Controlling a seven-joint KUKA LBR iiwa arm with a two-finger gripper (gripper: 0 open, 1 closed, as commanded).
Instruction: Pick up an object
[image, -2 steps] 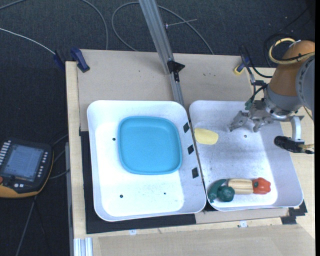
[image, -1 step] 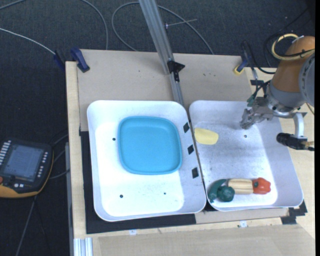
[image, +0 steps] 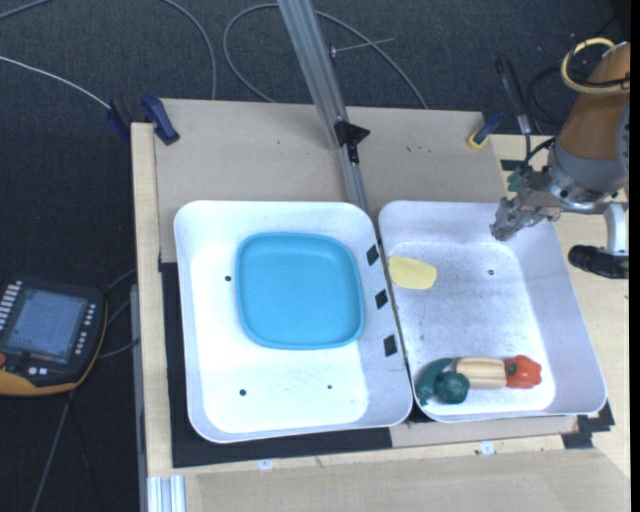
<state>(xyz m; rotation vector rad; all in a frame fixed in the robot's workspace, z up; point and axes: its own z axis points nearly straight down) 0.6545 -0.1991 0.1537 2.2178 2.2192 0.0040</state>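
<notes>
Two shallow white bins (image: 200, 300), glossy and round-cornered. In left bin, smooth blue square plate (image: 300, 290). In right bin: near edge, tan cylinder (image: 480, 372) between dark green lump (image: 442, 386) and red piece (image: 523, 372); far left, flat yellow piece (image: 412, 272). Gripper (image: 510, 222) at far right corner, tilted down-left, holding nothing; finger gap unclear.

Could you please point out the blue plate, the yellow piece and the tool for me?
blue plate (image: 300, 290), camera view, centre of its flat base.
yellow piece (image: 412, 272), camera view, its middle.
tool (image: 507, 225), camera view, its tip.
</notes>
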